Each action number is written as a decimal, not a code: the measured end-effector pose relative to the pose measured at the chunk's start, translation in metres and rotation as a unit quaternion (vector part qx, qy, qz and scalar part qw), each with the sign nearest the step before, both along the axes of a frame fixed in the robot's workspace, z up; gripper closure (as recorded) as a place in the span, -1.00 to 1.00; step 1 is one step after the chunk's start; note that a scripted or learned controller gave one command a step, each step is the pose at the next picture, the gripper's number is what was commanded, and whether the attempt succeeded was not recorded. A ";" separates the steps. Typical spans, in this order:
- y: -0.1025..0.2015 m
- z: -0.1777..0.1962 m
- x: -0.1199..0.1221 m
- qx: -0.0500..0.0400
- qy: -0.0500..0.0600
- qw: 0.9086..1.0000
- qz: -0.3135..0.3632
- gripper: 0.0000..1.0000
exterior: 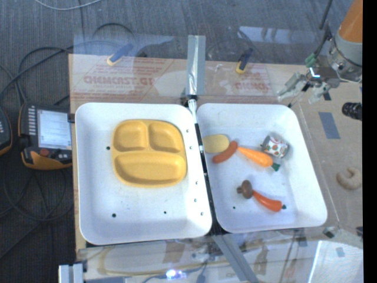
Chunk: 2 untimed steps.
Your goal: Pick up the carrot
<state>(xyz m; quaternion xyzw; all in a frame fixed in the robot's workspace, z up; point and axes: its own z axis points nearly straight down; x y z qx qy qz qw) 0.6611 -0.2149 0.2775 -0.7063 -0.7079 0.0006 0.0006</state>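
Camera view: two shallow white bins are seen side by side on the bench, the left bin (94, 217) and the right bin (306, 211) meeting along a central seam. A yellow divided tray (149, 152) is seated in the left bin, toward its upper middle. In the right bin, a carrot (255, 156) is laid at a slant near the centre, its orange body touching or just beside a reddish sausage-shaped piece (225, 152) on its left; a pale yellow potato-like piece (215, 143) is found against the bin's left wall. A small patterned can (275, 147) is lying just beside the carrot's right end. Lower in the bin, a second orange vegetable (268, 202) is noted next to a brown mushroom-like piece (244, 188). The gripper (306, 85) is held outside the right bin, beyond its upper right corner, well apart from the carrot. Its fingers are spread apart and nothing is gripped between them.
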 end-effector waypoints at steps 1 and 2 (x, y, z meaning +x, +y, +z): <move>0.056 -0.145 -0.049 -0.003 -0.008 1.000 -0.007 -1.00; 0.067 -0.178 -0.082 0.000 -0.001 1.000 -0.024 -1.00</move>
